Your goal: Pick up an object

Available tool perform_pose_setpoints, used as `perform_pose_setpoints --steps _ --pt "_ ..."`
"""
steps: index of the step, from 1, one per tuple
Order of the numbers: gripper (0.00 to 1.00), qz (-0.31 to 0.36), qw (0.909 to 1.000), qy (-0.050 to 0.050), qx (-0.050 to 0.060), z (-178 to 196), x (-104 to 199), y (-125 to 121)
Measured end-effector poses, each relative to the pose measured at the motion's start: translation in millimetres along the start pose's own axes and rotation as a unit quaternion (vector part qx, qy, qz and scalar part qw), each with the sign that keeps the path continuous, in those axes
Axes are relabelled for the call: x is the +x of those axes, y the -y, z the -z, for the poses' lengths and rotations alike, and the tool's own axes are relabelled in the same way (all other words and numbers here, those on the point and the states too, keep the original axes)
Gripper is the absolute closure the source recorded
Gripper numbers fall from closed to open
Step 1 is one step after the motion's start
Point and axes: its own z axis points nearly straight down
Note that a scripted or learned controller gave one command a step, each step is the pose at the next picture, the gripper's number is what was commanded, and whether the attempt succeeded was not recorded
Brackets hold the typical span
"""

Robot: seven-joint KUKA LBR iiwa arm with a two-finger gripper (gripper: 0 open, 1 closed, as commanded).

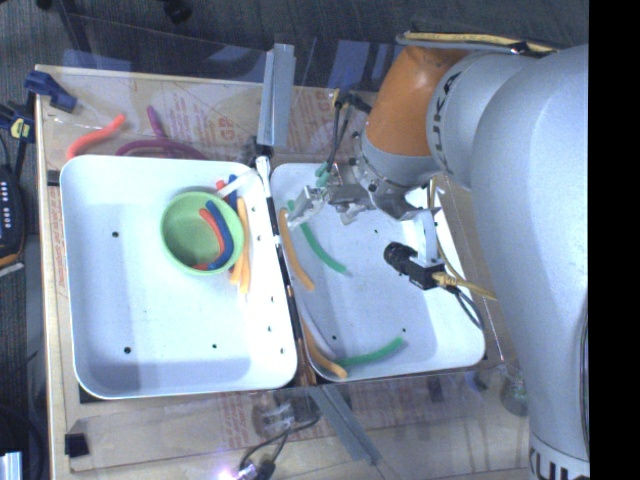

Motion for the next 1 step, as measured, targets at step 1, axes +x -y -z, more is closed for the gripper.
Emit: perform_pose_setpoints --steps 1 --pt "0.0 0.046 0.9989 0.003 -0.001 -99.1 -30.9 -3.1"
